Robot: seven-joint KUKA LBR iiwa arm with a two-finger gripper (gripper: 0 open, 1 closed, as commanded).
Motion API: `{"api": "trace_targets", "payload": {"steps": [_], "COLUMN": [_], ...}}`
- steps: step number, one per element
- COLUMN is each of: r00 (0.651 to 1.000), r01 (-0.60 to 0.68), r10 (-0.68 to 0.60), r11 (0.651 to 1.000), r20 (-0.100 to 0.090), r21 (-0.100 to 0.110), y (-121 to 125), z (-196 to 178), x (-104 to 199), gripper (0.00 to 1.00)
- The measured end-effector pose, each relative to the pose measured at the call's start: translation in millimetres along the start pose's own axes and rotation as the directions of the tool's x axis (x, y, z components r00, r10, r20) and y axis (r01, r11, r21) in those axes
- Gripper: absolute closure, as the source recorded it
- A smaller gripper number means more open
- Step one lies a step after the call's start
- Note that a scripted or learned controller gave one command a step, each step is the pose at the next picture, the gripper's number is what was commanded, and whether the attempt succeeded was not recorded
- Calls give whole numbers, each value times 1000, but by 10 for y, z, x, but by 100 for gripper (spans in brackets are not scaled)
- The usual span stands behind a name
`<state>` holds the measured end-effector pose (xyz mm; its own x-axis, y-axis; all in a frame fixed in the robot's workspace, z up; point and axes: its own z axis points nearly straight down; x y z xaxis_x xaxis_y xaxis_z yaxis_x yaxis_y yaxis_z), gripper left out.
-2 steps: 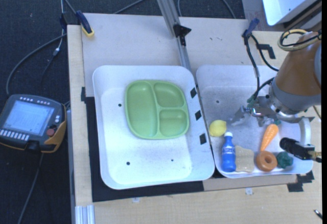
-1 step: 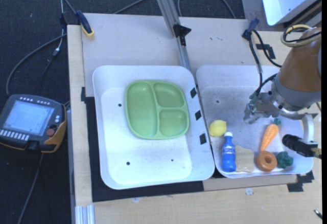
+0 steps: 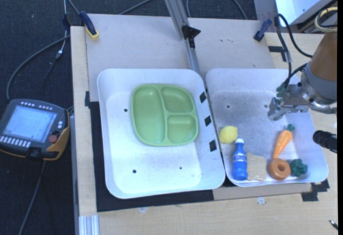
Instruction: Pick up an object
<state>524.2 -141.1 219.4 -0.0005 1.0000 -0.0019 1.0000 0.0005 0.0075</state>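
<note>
In the right-hand bin (image 3: 252, 86), the pincer (image 3: 280, 108) hangs over bare floor near the far right side, with nothing visible between its metal tips; whether those tips are spread or pressed together I cannot tell, since the head reads as one small grey cluster from this slanted height. The candidates for picking all lie nearer the front edge: a carrot (image 3: 282, 142) just below the pincer, a yellow lemon (image 3: 228, 133) by the divider, a blue bottle (image 3: 239, 160) lying beside a tan slice of bread (image 3: 257, 167), an orange doughnut (image 3: 278, 169) and a dark green broccoli piece (image 3: 298, 167) in the corner. The carrot looks the closest target, yet it is slim and tilted — a descent slightly off its axis would likely nudge it aside or close on air. The front group is tightly packed, the bottle touching the bread and the doughnut just beside the broccoli, so a grab there risks catching two things or wedging a tip against the bin wall. The lemon, being round, could roll away. The left bin (image 3: 115, 175) holds a green divided plate (image 3: 164, 115), well apart from the arm. The arm's upper part runs out of the picture at the right, so its pose is unclear — and cables draped near the wrist blur the pincer's outline on the counter (image 3: 139, 41) side.
</note>
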Motion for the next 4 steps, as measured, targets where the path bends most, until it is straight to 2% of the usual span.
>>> {"api": "trace_targets", "payload": {"steps": [1,2,4], "r00": [1000,1000,1000], "r01": [1,6,6], "r10": [-1,-6,-6], "r11": [1000,1000,1000], "r20": [0,-4,-4], "r21": [1,9,5], "y": [17,147,579], "z": [-538,-409,-198], "x": [-2,591,1450], "gripper": [100,100,100]}}
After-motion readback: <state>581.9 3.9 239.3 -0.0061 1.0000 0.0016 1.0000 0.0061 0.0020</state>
